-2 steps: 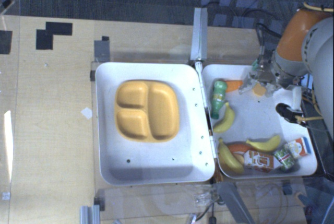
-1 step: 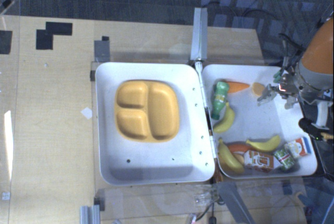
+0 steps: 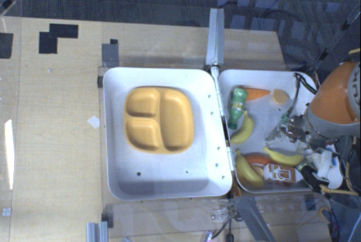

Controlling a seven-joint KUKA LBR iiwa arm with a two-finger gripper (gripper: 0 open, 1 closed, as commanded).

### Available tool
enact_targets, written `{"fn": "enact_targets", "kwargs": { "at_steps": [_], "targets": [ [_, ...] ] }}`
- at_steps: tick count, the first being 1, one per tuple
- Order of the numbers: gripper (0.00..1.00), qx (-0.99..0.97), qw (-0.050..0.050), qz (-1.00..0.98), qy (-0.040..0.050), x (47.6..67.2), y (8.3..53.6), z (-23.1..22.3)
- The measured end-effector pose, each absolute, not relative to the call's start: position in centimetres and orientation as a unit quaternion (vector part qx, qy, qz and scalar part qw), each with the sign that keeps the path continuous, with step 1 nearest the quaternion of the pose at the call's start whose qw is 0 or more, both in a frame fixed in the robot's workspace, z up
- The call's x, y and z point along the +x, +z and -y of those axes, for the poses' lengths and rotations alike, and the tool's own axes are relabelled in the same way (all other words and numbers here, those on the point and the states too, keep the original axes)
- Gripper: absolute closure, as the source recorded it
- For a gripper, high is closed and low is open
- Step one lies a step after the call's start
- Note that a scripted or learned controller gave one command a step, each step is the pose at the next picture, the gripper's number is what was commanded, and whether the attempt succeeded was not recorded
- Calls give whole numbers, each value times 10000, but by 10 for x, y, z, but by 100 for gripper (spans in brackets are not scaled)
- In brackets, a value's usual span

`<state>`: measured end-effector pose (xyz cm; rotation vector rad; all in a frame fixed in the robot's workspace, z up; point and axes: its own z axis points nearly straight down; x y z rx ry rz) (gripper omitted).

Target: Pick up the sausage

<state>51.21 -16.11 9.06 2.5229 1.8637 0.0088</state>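
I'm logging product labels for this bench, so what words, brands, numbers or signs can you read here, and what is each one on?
None can be read.
Packet at the near edge of the right bin: white label with dark marks, too blurred to read.
Green bottle in the same bin: no legible print.
Yellow divided tray in the left bin: plain, no text.
Black squares on the bench: blank shapes, no writing.

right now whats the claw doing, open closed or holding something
claw: cannot be told; it sits low in the right bin, above a banana, with nothing seen in its grip.
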Motion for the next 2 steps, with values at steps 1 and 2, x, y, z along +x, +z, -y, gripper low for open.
{"fn": "enact_targets", "kwargs": {
  "at_steps": [1,2],
  "targets": [
    [0,7648,83,-6442,60,493,90,114],
    [0,8596,2,-5109,11,638,87,98]
  ]
}}
